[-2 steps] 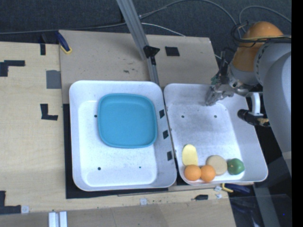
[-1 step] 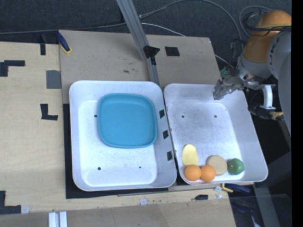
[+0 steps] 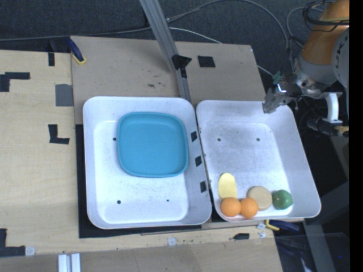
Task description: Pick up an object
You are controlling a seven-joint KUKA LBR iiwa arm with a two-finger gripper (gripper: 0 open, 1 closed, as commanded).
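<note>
Down at the near end of the right bin [image 3: 295, 152], five small things sit bunched together: a pale yellow piece [image 3: 227, 185], two orange balls [image 3: 230, 207] [image 3: 249, 207] touching each other along the front wall, a beige rounded lump [image 3: 260, 195] just behind them, and a green ball [image 3: 282, 198] at the right end of the row. Any of them would serve the task. They look like toy fruit, so I would guess light, hard-shelled and smooth, which means they will likely roll or squirt out from a pinch that lands off-centre.

The green ball seems the easiest pick, since it stands a little apart from the beige lump and has open floor behind it. The two orange ones are pressed close to each other and to the bin wall, leaving little room for fingers on either side. The yellow piece is longer than wide and lies flatter, so I would take it across its narrow waist.

Up at the far right corner of the same bin hangs the claw [image 3: 274, 103], well apart from the cluster, at the end of the grey arm [image 3: 323, 44] with its orange band. It is small and dark from where I stand, and I cannot tell how it is set; nothing shows in it.

Beside all this, the left bin [image 3: 99, 197] carries a blue square plate [image 3: 152, 144], lying flat on the counter's [image 3: 34, 169] other side.
</note>
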